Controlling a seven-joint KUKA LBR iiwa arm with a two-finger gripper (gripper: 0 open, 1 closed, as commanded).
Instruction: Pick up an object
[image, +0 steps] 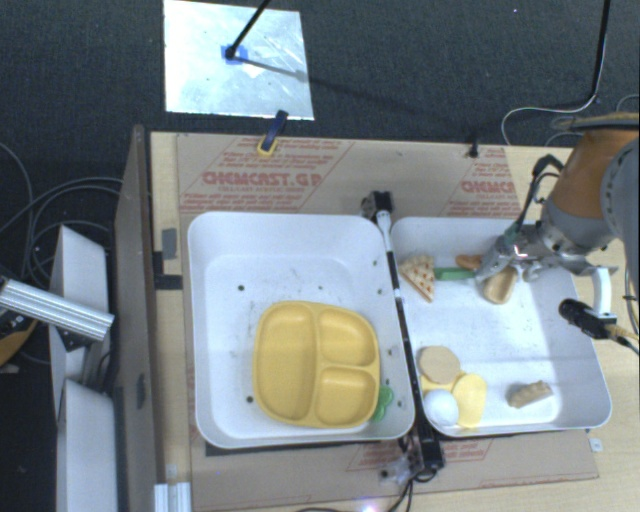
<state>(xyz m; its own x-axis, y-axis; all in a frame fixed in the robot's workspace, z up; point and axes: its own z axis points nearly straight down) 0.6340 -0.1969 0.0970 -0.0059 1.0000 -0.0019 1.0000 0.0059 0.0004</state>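
Bench of brown board (300, 165) printed in red. On it two shallow white bins side by side: left bin (290, 245), right bin (565, 345). Between their rims, a black strip. Around the bench, dark carpet; beyond the far edge a shiny silver sheet (235, 60); loose dark cables (45, 205) on the view's left.

Landmark: yellow plate (316, 362) in the left bin, smooth plastic, rounded, split into three wells. Touching its near right corner, a small green piece (385, 401).

Grey arm (592, 185), orange-banded, reaching in well right of the plate and farther back. Gripper (508, 262) low over the right bin's far part. Open or closed: cannot tell from this slant. Directly under its tip, touching or nearly so, a tan rounded piece (498, 287), matte, bread-like; held or merely lying there, cannot tell.

Also right of the plate and farther back: a ridged tan wedge (419, 276) just past the strip, then a small orange piece (468, 262) with a green strip (450, 272) beside it, near the gripper.

Just right of the plate's near half: a flat round beige disc (438, 362), a glossy yellow lump (471, 394) and a smooth white egg (440, 407), all three touching. Farther right, apart from these, a rough brown chunk (528, 393).
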